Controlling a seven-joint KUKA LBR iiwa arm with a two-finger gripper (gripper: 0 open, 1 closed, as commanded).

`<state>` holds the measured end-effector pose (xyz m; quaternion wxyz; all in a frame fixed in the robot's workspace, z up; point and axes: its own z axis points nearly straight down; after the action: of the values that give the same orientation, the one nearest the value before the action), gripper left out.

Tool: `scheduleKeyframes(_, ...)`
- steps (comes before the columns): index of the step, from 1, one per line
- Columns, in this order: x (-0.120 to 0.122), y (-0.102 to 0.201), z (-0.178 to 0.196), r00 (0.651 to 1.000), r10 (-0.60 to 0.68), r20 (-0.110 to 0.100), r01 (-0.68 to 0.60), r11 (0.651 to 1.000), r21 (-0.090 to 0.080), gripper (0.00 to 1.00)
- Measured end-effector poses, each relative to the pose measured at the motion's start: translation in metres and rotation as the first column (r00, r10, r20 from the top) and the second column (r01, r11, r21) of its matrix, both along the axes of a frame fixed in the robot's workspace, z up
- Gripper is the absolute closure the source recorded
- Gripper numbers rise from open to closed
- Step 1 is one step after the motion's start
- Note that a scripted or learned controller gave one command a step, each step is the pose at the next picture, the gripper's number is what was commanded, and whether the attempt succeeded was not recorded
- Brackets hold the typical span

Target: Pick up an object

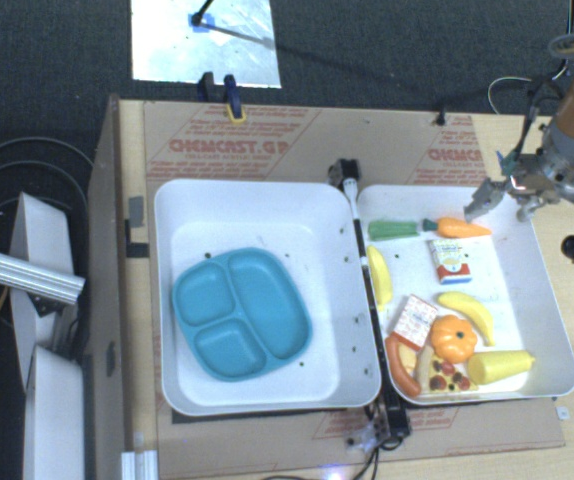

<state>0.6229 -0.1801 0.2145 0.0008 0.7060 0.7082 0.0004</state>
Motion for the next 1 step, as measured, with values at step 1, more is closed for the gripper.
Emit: scheduleKeyframes(1,0.0264,0.0060,-0.1367,1.000,0.002,-0.006,-0.002,1.000,0.001,0.00)
